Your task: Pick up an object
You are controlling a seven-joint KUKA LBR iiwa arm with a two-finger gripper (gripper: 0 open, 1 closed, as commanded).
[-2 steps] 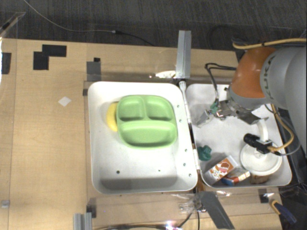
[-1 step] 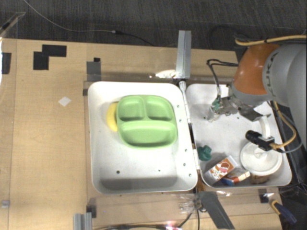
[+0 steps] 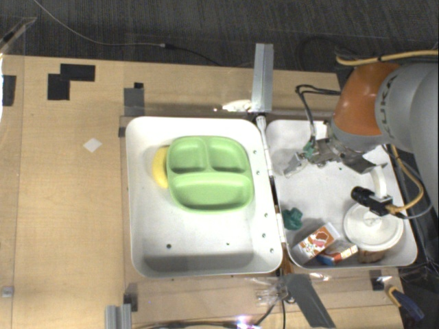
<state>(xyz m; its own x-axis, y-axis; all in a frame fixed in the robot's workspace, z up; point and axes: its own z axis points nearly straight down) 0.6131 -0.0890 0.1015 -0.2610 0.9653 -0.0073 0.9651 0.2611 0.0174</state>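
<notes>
Gripper [image 3: 298,163] of the grey arm with the orange band [image 3: 360,108], reaching in from the right and poised over the bare upper floor of the right-hand shallow white bin [image 3: 322,194]. Whether the tool is spread or pressed together cannot be told from this slant, and no object can be made out at its tip.

Candidate objects lie well apart from it, toward the near end of the same bin: a small teal lump [image 3: 293,218] close to the dividing wall; a red, white and orange printed packet [image 3: 317,242] beside it; a short blue-and-red stick [image 3: 337,256] just past the packet; and a round white lid-like disc [image 3: 372,232] at the right.

The left-hand shallow white bin [image 3: 199,245] holds a green three-compartment plastic plate [image 3: 209,172], with a yellow curved piece [image 3: 159,168] showing at its left edge, seemingly tucked partly beneath it.

The pick appears not yet begun. The chief risk here is a closure on nothing, since the floor below the tool looks vacant; a descent from this spot would likely meet only plastic. A move to the near end brings other hazards. The teal lump sits near the wall, so the tool may strike the rim. The packet lies flat and may slide instead of lifting. The crowded items may be nudged together. The disc looks too broad to span.
</notes>
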